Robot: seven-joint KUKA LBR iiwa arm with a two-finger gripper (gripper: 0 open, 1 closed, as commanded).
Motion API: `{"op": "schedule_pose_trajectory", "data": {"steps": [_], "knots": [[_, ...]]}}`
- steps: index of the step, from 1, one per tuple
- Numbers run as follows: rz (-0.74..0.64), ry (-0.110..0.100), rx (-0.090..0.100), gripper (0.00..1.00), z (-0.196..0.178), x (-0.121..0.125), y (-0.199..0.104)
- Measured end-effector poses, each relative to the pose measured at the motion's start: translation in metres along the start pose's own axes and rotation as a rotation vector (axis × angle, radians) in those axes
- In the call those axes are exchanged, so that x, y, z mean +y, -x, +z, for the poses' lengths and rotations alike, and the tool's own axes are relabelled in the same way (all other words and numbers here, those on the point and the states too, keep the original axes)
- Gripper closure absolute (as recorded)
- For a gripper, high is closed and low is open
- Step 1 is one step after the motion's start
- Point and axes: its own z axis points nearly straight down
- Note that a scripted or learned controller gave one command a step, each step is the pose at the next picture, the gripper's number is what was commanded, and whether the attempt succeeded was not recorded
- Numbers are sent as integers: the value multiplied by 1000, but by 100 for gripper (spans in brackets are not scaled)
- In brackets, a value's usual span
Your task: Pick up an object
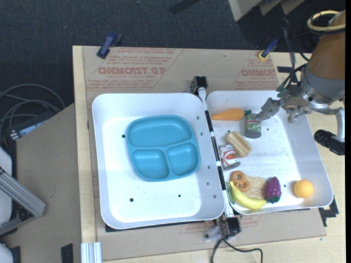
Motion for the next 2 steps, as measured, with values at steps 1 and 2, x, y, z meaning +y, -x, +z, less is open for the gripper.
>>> {"op": "schedule_pose_trajectory", "data": {"steps": [1,2], "knots": [[0,-1,1,0,123,35,-3],[-1,1,-1,0,122,52,-28]]}}
